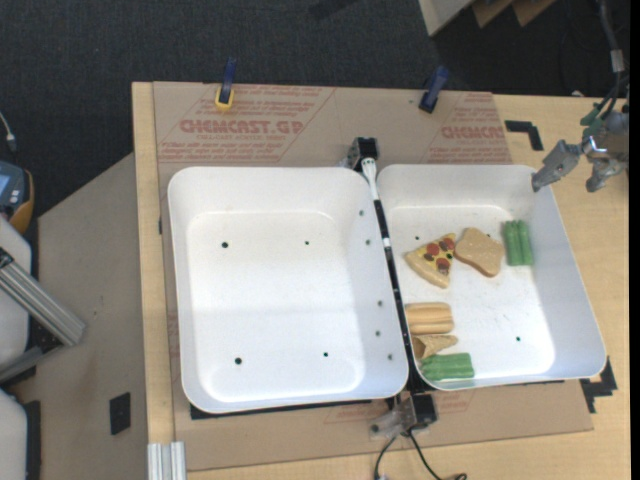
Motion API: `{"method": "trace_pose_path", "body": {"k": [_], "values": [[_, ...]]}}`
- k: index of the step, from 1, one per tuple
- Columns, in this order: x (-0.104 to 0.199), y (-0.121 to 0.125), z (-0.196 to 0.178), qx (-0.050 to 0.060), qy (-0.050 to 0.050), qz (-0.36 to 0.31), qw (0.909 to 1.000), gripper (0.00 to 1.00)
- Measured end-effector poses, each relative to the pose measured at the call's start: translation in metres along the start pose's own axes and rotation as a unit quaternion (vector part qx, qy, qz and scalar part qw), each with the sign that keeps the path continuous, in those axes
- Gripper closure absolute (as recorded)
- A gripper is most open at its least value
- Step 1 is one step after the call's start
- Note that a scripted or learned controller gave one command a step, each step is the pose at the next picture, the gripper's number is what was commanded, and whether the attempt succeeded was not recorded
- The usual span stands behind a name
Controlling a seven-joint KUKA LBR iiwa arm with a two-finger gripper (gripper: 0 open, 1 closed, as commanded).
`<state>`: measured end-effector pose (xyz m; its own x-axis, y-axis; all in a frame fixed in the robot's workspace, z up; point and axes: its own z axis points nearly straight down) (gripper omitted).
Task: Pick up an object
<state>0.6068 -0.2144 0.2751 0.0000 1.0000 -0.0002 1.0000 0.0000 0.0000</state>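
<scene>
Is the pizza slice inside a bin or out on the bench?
Inside: the pizza slice lies flat on the right bin's floor, beside the toast.

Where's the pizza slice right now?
In the right bin, upper middle: the pizza slice lies just left of the bread slice, above the hot dog bun.

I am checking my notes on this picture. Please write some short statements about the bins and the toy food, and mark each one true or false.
1. All the toy food lies in the right bin. True.
2. The pizza slice lies in the left bin. False: it lies in the right bin, beside the bread slice.
3. The pincer holds the green stick. False: the pincer is above the right bin's far right corner, apart from the stick.
4. The flat green piece lies at the near edge of the right bin. True.
5. The hot dog bun lies next to the divider between the bins. True.
</scene>
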Motion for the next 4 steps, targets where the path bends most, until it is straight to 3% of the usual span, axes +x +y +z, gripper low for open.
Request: {"method": "trace_pose_path", "body": {"k": [1, 2, 3, 4], "values": [[0.071, -0.036, 0.138, 0.008, 0.004, -0.003, 1.0, 0.0], [0.117, 0.007, 0.191, -0.001, -0.001, -0.003, 1.0, 0.0], [0.113, 0.008, 0.175, -0.006, -0.003, 0.0, 1.0, 1.0], [0.115, -0.017, 0.175, 0.002, 0.001, 0.0, 1.0, 1.0]]}}
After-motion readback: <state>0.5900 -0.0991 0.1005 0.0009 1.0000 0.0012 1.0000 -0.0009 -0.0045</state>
